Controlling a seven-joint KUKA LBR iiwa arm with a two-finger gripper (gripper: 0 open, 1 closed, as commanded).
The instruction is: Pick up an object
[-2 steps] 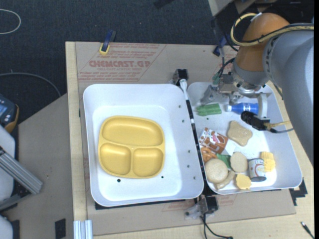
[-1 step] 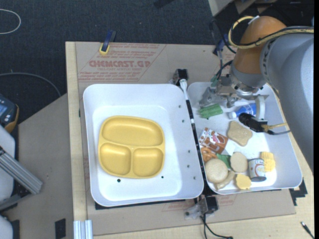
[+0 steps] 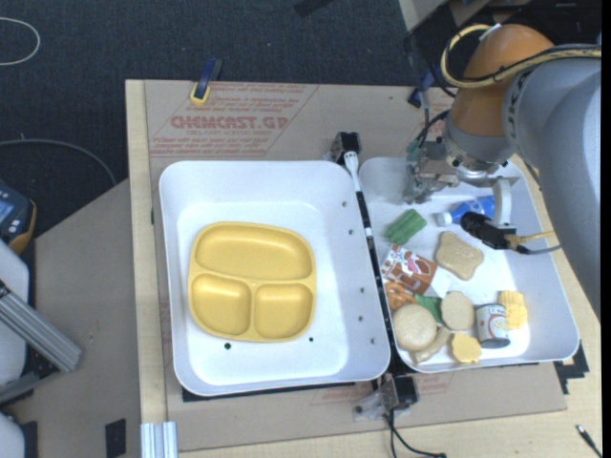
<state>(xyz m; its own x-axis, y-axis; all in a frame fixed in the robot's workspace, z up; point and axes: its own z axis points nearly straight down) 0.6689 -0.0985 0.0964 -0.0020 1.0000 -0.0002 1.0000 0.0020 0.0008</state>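
The hand [image 3: 427,184] hangs over the far left corner of the right bin [image 3: 565,324], low above bare white floor, and from this slant it cannot be told whether it is released or clenched; nothing shows in its grasp. The things to be picked all lie in that bin. Nearest the hand is a small green block [image 3: 405,226], flat and oblong, lying askew just below it near the bin's left wall. To the hand's right lies a blue and white tube [image 3: 470,212], on its side. Toward the middle sits a tan slice of toy toast [image 3: 459,255], and left of it a red, white and orange snack packet [image 3: 409,271]. At the near end the pieces crowd together: two pale round biscuits [image 3: 415,326], a small can [image 3: 492,322] with a dark label, a yellow ear of corn [image 3: 513,306] touching the can, and a yellow wedge [image 3: 466,349] by the near rim. The left bin [image 3: 181,198] holds a yellow divided plate [image 3: 253,280] with three compartments. Both bins rest on a brown surface [image 3: 143,256] printed in red.
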